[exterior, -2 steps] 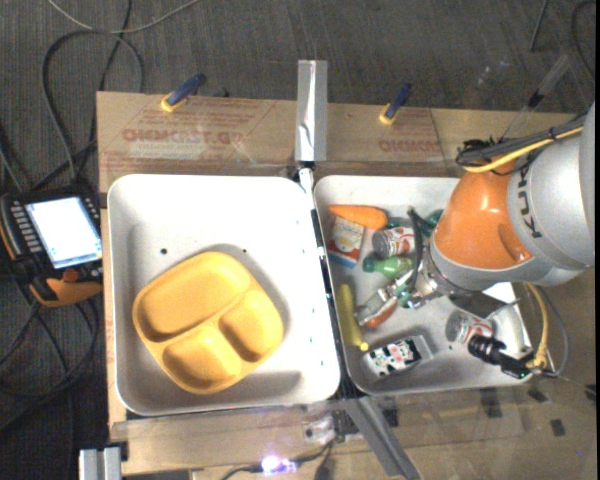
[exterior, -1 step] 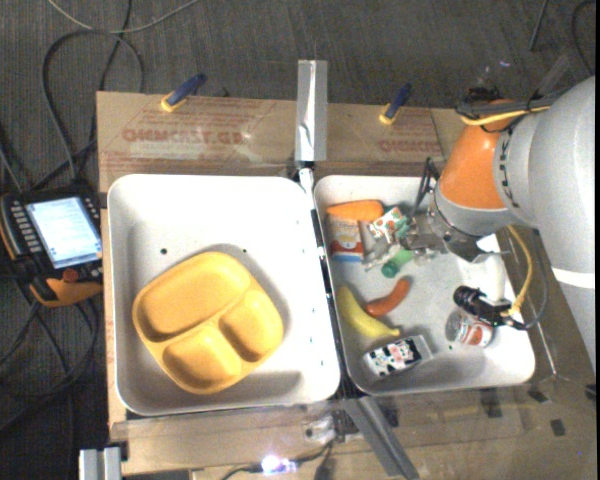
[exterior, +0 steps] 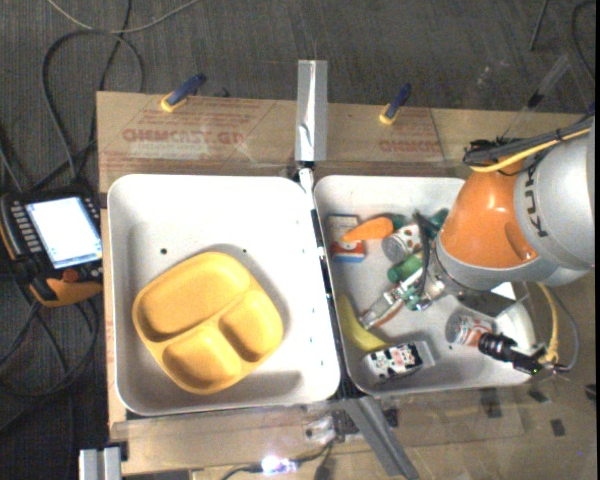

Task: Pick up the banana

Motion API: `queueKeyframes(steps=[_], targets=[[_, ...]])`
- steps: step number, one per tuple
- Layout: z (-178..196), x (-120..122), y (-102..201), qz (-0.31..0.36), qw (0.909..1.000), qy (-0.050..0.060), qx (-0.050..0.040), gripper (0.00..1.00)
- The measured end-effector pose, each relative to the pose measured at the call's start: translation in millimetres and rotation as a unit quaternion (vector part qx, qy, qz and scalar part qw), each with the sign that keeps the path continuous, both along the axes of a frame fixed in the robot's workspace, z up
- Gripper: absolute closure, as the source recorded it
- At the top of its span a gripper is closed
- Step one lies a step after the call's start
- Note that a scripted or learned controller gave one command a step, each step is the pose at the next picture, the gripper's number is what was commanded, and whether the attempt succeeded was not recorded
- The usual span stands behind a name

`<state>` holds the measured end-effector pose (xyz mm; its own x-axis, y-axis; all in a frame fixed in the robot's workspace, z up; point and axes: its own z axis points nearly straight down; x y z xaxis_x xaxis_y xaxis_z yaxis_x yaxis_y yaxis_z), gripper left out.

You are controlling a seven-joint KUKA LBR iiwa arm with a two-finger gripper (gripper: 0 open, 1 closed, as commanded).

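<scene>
You see the tool [exterior: 392, 300] low in the right white bin [exterior: 470, 368], just beside the curved yellow banana [exterior: 357, 328]; its grip cannot be told.

One fixed overhead camera looks slantwise down on both bins [exterior: 220, 193].
</scene>
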<state>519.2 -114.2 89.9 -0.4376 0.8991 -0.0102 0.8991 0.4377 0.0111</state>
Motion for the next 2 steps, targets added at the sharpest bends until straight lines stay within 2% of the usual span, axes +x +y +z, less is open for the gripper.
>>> queueKeyframes(steps=[1,2], targets=[[93,90,47,-0.101,0.9949,0.008,0.0015,0.00],[63,-5,13,-0.033,0.9994,0.008,0.0022,0.00]])
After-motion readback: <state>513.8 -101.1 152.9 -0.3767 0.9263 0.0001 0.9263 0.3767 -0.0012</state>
